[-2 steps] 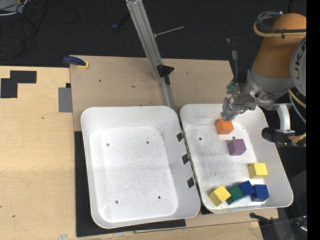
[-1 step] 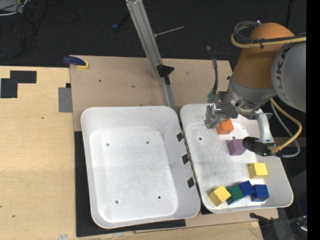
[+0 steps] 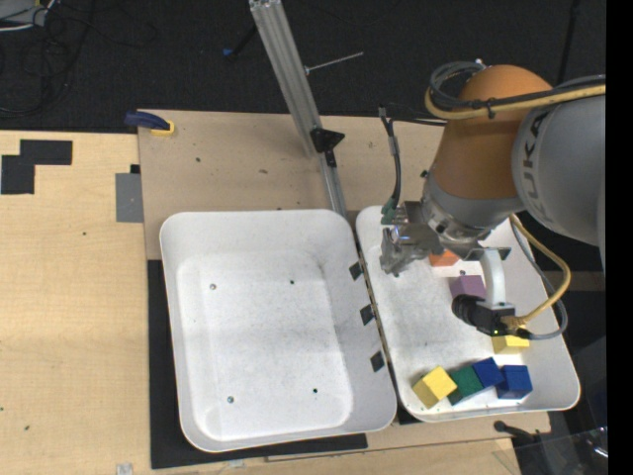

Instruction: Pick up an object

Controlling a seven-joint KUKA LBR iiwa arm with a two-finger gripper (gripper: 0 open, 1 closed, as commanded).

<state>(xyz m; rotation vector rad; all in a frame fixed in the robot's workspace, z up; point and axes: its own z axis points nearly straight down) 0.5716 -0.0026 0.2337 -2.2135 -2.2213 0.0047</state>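
A grey robot arm's gripper (image 3: 401, 250) hangs over the right bin (image 3: 415, 364); whether it is spread or pinched cannot be told. Yellow (image 3: 433, 386), green (image 3: 465, 382) and blue blocks (image 3: 499, 376) cluster at that bin's near edge, so a descent here risks grasping nothing

Small coloured blocks lie in the right-hand shallow white bin (image 3: 564, 389). Near its front edge sit a yellow cube (image 3: 433, 386), a green block (image 3: 465, 381) and two blue cubes (image 3: 488, 371) (image 3: 514, 380), close together. A small yellow block (image 3: 510, 342) lies just behind them, a purple block (image 3: 468, 287) nearer the middle, and an orange block (image 3: 443, 258) behind it.
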